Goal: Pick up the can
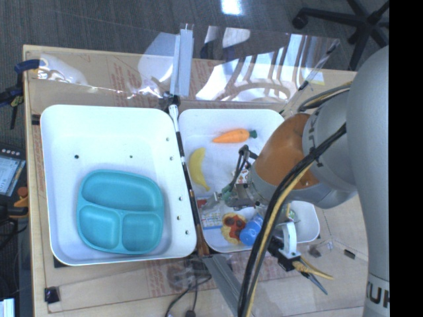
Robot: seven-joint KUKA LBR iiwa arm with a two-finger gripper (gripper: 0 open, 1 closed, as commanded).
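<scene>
Grey arm [370, 150] looms largest, hiding much of the right bin [198, 127]; its pincer [239, 187] sits low there, grip state unclear, beside a banana [197, 167].

Both bins [106, 121] look like smooth, glossy white plastic. In the left bin, the teal divided tray [121, 211] is matt plastic. Right of that tray, the banana [197, 168] and carrot [232, 136] look like smooth moulded plastic. Beyond the bins, clear sheeting [264, 65] shines on the brown, matt bench [86, 71].
</scene>
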